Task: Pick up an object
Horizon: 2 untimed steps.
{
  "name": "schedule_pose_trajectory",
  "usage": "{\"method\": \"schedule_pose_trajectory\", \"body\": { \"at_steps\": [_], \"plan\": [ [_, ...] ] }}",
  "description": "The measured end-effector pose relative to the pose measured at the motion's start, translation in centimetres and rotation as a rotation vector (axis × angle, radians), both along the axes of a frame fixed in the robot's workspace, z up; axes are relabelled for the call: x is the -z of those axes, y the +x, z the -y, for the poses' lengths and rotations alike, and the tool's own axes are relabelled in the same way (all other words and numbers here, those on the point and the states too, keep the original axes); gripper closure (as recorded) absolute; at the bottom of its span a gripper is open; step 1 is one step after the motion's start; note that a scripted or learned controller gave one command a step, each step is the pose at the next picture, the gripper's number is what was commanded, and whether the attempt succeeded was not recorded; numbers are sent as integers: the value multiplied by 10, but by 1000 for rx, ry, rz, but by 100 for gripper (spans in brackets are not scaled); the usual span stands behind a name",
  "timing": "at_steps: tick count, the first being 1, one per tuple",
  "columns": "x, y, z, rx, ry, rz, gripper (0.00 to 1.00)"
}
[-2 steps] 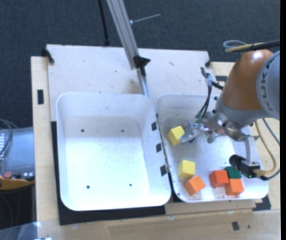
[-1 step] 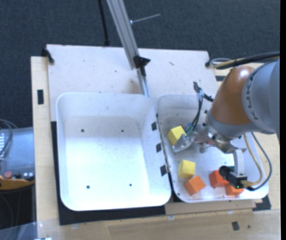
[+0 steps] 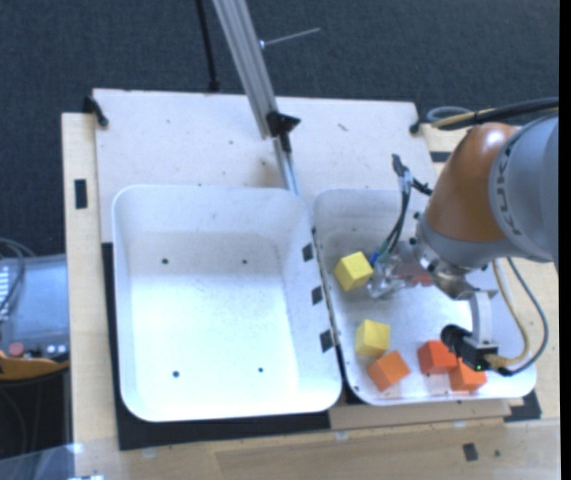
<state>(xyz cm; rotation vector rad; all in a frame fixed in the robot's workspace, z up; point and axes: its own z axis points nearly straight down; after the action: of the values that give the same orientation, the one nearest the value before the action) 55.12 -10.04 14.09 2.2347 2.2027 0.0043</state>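
In the camera view, grey lettering runs down the arm [image 3: 510, 193] but cannot be read. The arm bends in from the right over the right bin [image 3: 337, 213], its hand [image 3: 383, 280] low, just beside a yellow cube [image 3: 354, 270]. How wide the hand stands cannot be told.
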Motion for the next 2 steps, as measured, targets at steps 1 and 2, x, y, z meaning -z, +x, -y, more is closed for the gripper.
{"method": "schedule_pose_trajectory", "body": {
  "at_steps": [1,2],
  "plan": [
    [-54,8,10,-4,-1,2,100],
    [-68,8,12,-7,0,-2,100]
  ]
}}
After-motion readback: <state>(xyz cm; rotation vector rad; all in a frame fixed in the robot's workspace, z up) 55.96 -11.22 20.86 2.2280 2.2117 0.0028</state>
